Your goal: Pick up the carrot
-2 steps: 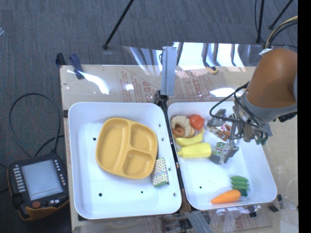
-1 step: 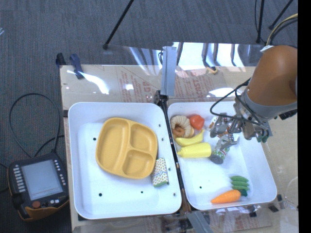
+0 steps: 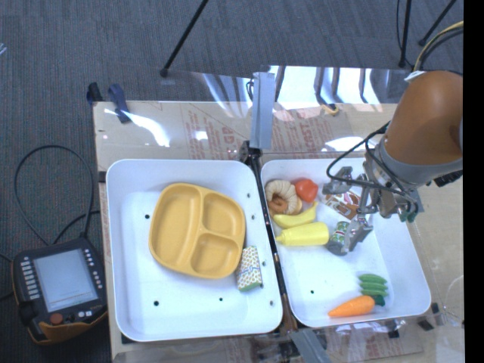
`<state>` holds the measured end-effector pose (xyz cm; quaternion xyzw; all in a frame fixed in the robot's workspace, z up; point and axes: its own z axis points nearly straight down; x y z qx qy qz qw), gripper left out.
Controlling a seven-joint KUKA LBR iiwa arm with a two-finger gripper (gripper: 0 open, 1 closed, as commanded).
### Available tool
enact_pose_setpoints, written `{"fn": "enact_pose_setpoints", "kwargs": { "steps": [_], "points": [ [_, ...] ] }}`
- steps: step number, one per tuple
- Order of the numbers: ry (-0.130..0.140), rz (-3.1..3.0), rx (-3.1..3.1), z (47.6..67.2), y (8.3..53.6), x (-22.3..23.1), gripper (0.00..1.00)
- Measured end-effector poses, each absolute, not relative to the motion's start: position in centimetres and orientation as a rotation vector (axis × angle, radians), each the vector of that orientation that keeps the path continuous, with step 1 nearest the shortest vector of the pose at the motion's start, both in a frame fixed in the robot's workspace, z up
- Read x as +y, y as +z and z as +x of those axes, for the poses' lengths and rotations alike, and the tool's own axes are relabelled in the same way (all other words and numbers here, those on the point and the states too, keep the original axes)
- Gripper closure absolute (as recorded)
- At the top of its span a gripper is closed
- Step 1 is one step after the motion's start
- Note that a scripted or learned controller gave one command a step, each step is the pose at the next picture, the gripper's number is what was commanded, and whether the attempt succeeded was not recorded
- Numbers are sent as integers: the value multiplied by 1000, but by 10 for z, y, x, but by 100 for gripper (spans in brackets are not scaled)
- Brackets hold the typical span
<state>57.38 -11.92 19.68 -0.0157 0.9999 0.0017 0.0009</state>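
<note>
The carrot (image 3: 352, 306) lies at the right bin's (image 3: 412, 274) near edge — well apart from the claw (image 3: 349, 237), whose fingers' spread cannot be told.

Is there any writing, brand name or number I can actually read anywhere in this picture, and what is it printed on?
None can be read for certain.
Red lettering on the clear sheet behind the bins: mirrored and glare-washed, unreadable.
Small packet beside the yellow plate: patterned print, too small to read.
Wrappers near the gripper: print too blurred.
Handheld controller on the floor: screen blank-looking, button marks too small.
</note>
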Motion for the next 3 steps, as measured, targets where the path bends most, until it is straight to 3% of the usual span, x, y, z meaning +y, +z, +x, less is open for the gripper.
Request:
{"fn": "enact_pose_setpoints", "kwargs": {
  "steps": [1,2,3],
  "points": [
    [6,-57,3136,575,207,-118,100],
    [6,-58,3136,575,206,-117,0],
    [7,-66,3132,577,217,-116,100]
  ]
}}
